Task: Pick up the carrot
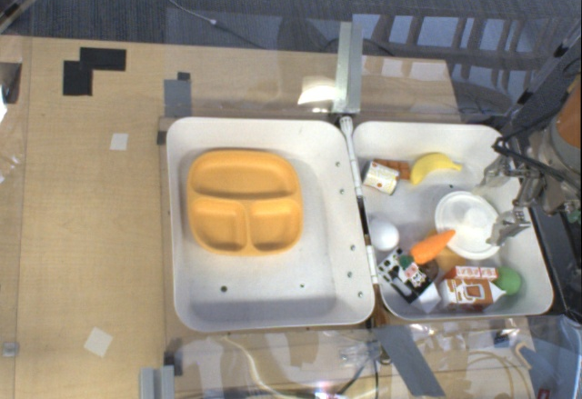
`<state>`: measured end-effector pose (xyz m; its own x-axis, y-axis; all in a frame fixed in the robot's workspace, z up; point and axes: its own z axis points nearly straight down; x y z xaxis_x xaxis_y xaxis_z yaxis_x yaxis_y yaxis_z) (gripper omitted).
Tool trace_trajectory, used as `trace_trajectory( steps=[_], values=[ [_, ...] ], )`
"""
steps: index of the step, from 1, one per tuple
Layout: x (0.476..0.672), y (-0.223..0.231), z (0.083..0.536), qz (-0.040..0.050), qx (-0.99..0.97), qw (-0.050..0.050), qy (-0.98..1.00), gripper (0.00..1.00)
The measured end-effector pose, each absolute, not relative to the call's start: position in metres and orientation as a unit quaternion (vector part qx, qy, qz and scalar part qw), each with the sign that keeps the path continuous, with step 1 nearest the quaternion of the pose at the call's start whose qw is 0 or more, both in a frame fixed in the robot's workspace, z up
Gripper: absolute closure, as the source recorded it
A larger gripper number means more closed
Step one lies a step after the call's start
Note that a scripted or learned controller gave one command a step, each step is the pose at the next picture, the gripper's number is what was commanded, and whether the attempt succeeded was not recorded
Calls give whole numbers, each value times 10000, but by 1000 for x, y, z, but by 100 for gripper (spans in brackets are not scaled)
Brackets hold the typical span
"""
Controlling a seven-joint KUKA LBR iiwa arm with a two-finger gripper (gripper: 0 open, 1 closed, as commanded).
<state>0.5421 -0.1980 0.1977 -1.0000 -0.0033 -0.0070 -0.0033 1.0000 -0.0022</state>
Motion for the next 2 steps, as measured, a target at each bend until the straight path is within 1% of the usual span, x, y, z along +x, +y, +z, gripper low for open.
trace_trajectory(
  steps=[1,2],
  values=[
    [548,-171,104,-22,-100,95,9999,0],
    [583,-97,102,-41,-648,225,9976,0]
  ],
)
